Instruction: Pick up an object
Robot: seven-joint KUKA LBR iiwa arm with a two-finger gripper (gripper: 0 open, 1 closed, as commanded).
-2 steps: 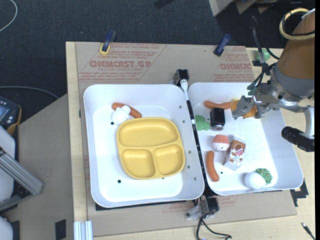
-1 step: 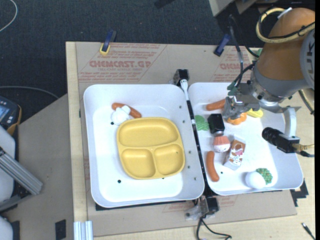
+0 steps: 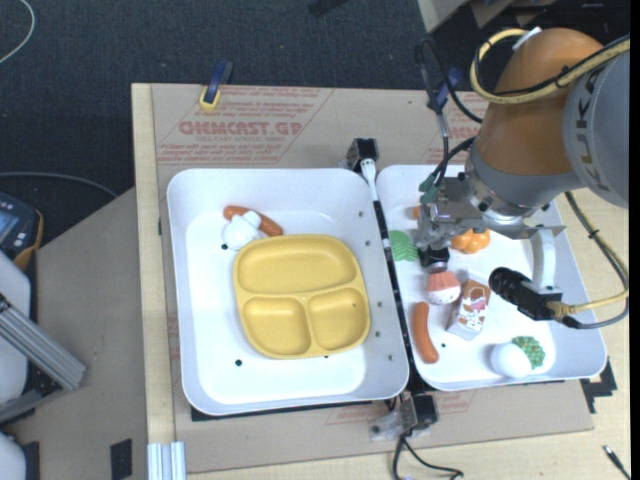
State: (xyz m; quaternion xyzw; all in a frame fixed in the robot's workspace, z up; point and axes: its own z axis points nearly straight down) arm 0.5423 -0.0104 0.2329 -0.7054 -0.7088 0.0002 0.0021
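While I hang low over the right bin, my gripper sits near its left wall, just above the mushroom toy; I cannot tell how far my fingers are parted, nor whether they hold anything. Below and left of the mushroom toy lies the sausage, long axis running top to bottom. Right of the mushroom toy a small carton tilts

Bench: brown board, red print, frame centre.
Clamp: blue and yellow, board's upper-left edge.
Floor: dark carpet, frame top.
Rail: grey metal, lower left.
Device: dark, left edge.
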